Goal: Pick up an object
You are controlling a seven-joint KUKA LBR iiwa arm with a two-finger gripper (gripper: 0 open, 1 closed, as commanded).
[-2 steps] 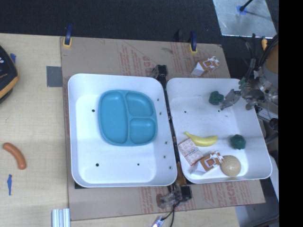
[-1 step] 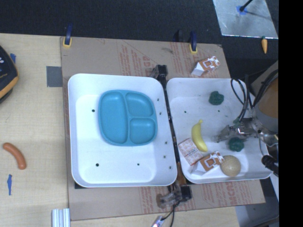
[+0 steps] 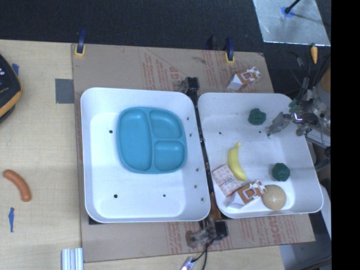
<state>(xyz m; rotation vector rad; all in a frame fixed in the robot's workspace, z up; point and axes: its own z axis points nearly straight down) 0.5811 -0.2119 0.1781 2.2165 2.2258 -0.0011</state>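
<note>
The right bin (image 3: 298,151) holds a yellow banana (image 3: 236,161), two dark green lumps (image 3: 257,116) (image 3: 280,171), a tan round object (image 3: 274,197) and two small printed cartons (image 3: 225,179) (image 3: 247,193). My gripper (image 3: 286,131) hangs over the bin's right side, near its far right corner. Its fingers are spread open with nothing between them. The nearer green lump lies a little to its left, apart from it. The rest of the arm is cut off at the right.
The left bin (image 3: 95,151) holds a blue divided plate (image 3: 152,139). Another small carton (image 3: 244,79) lies on the cardboard behind the right bin. A sausage (image 3: 18,184) lies on the bench at far left, near a yellow-and-black device (image 3: 7,89).
</note>
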